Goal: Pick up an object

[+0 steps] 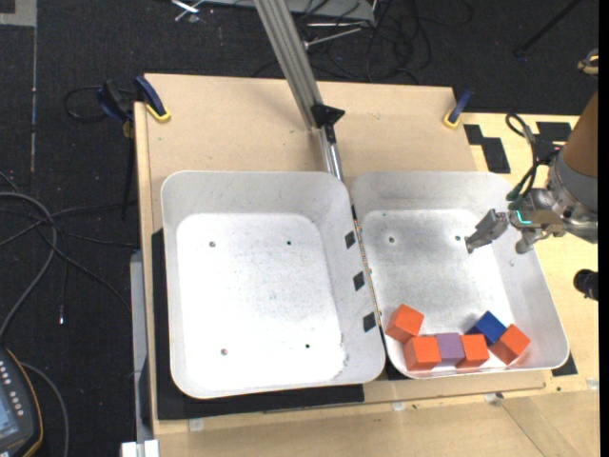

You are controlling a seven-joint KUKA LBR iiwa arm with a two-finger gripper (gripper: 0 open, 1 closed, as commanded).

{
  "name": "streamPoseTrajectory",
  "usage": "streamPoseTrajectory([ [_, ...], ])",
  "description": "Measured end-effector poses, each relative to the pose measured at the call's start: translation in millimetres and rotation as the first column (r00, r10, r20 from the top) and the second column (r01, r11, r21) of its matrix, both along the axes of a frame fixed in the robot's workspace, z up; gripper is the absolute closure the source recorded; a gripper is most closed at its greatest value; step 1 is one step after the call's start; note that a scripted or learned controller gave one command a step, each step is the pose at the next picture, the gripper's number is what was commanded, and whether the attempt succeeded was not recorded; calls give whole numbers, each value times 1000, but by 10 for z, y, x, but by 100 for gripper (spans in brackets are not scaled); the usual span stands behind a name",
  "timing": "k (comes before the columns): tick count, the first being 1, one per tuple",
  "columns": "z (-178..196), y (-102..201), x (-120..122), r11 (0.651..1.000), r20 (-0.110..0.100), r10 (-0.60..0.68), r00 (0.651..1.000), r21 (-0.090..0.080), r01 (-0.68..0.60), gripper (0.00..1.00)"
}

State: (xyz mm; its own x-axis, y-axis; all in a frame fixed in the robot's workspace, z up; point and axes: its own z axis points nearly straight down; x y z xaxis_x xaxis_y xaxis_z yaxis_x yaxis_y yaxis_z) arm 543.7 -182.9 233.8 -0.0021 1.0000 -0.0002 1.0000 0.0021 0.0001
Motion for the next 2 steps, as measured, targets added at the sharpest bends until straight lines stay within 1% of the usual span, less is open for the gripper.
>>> streamPoseTrajectory([
  [1,-150,150,-60,1000,-2,1,1000,1,-1,0],
  [2,-1402,188,1014,1000,-1,2,1000,0,-2,0],
])
